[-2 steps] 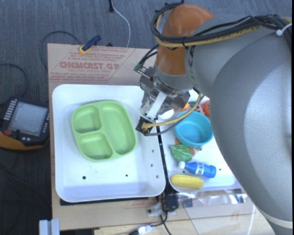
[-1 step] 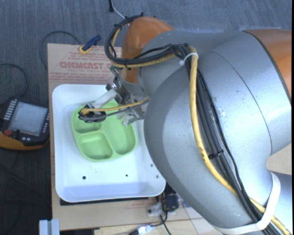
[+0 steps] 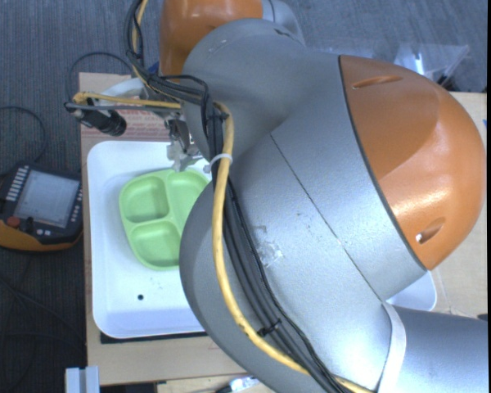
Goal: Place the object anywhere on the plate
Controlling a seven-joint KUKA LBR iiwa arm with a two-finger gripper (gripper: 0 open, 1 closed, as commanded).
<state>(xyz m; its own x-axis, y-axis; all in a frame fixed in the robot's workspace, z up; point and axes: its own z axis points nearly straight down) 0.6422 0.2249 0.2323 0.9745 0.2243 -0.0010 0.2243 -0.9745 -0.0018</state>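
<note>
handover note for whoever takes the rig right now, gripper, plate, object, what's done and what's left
Gripper: at the far rim of the light green divided plastic plate, too small and cluttered to judge its state.
Plate: lies in the shallow white bin, its right part hidden under the grey and orange arm.
Object: I cannot make it out.
Done: nothing lies in the visible compartments.
Left: confirm a grasp, then place.

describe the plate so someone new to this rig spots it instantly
Start at the big grey arm covering most of the view, then look left to the white bin it overhangs. The plate lies there: lime green, divided into compartments, the only coloured thing in that bin, its right side hidden under the arm.
</note>
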